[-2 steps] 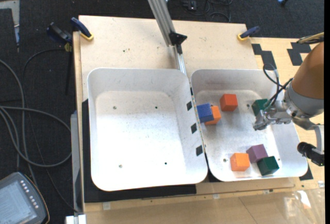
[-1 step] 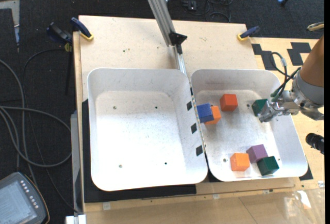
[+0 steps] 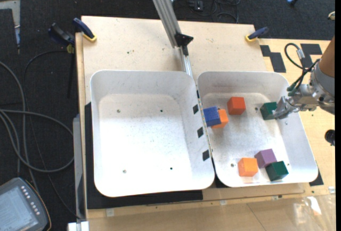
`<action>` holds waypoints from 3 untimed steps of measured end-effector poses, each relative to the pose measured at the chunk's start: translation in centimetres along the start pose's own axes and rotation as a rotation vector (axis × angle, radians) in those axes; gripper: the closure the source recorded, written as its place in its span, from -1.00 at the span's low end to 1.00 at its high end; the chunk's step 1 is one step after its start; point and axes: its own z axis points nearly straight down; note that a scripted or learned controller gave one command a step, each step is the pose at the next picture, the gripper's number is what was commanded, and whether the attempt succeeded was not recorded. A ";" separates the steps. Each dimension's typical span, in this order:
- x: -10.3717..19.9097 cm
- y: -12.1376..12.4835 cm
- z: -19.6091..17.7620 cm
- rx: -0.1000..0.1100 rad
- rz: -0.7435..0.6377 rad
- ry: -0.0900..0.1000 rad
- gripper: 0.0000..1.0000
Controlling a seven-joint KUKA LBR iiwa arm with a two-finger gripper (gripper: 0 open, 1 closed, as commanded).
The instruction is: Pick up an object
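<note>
My gripper (image 3: 276, 112) reaches in from the right over the right bin (image 3: 298, 134). It is shut on a dark green block (image 3: 268, 110), which shows between the fingertips near the bin's far right side. Whether the block is off the bin floor I cannot tell. Loose in the same bin lie a red-orange block (image 3: 236, 105), a blue block (image 3: 211, 116) touching an orange block (image 3: 222, 117), and near the front an orange block (image 3: 248, 166), a purple block (image 3: 265, 157) and another dark green block (image 3: 276, 171).
The left bin (image 3: 144, 134) sits beside the right one, their rims meeting in the middle. A slanted metal pole (image 3: 162, 3) crosses the far side of the bench. Blue and yellow clamps (image 3: 84, 29) grip the bench's far corners.
</note>
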 end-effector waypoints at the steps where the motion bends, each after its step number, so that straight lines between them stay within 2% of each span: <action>1: 0.0 0.2 -2.4 0.002 0.000 0.001 1.00; 2: 5.8 2.2 -1.3 0.007 -0.005 0.004 1.00; 3: 10.7 3.0 -0.6 0.008 -0.004 0.004 1.00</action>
